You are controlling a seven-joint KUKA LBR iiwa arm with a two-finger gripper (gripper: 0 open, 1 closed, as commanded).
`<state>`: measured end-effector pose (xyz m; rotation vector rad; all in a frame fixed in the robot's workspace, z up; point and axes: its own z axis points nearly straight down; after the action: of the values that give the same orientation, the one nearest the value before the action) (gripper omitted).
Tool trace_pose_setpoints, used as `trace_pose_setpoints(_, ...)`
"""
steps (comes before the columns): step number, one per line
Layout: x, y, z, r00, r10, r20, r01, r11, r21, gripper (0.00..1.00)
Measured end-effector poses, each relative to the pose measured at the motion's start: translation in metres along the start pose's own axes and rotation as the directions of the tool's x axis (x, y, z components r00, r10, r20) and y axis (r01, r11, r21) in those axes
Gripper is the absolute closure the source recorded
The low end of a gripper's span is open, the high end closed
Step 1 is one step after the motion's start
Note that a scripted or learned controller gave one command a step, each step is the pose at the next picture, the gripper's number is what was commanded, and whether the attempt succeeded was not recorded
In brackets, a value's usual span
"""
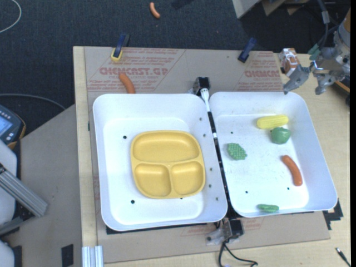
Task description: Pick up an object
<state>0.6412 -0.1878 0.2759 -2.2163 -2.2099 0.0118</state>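
My jaws hang at the upper right, past the far rim of the right bin, above the table. The two fingers stand spread apart, with nothing between them.

Below my jaws, inside the right bin, lie the things to pick from:
- Corn cob: yellow, long, lying crosswise; the nearest piece to my jaws, just below and slightly left of them.
- Green pepper-like lump: rounded, glossy green, touching or nearly touching the underside of the corn.
- Sausage: orange-red, slim, lying at a slant, further down from my jaws and well apart from the corn.
- Broccoli-like piece: dark green, knobbly, down and to the left of my jaws, near the bin's left wall.
- Small flat green piece: at the near rim, the farthest from my jaws in this bin; I cannot tell what it is.

Far left of my jaws sits the left bin, holding a yellow tray with three compartments, one wide above and two small below.

On the bare table to the left of my jaws, beyond the left bin, lies an orange sausage. Another small orange piece lies on the dark floor beyond the table.
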Motion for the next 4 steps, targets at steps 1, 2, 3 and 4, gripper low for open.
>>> trace_pose_setpoints(1,0.001,0.002,-0.008,1.000,-0.003,0.003,0.003,1.000,-0.013,0.00)
trace_pose_setpoints(2,0.011,0.000,0.044,1.000,-0.004,0.002,0.004,1.000,-0.008,0.00)
trace_pose_setpoints(3,0.005,0.000,0.106,1.000,-0.003,0.002,0.003,1.000,-0.007,0.00)
trace_pose_setpoints(4,0.011,0.009,0.156,1.000,-0.005,0.002,0.005,1.000,-0.009,0.00)
